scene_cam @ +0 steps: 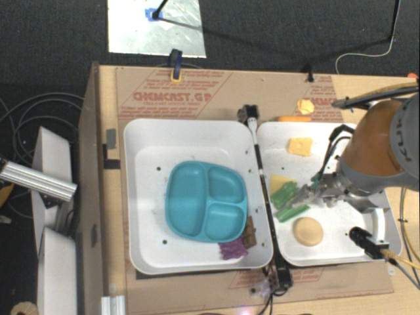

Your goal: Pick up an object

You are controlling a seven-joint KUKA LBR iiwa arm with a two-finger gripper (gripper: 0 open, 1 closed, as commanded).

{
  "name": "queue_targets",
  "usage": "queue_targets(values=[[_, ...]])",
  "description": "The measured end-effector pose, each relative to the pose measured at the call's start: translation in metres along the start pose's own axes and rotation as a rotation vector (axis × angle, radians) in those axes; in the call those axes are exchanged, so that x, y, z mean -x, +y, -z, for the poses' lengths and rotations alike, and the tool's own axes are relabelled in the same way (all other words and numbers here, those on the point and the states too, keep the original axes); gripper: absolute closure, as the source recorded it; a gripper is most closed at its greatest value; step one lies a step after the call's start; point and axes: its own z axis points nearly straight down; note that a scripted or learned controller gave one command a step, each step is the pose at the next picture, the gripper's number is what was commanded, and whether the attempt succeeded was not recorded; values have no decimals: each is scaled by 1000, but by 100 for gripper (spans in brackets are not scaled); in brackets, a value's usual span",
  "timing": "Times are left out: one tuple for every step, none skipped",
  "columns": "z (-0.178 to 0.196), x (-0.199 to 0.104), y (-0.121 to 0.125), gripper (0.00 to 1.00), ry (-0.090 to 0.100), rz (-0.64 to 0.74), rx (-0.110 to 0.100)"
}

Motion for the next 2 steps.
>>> queue_targets(values=[[-15,-29,54,0,-11,3,23],[-20,11,-38,0,-3,-7,7]])
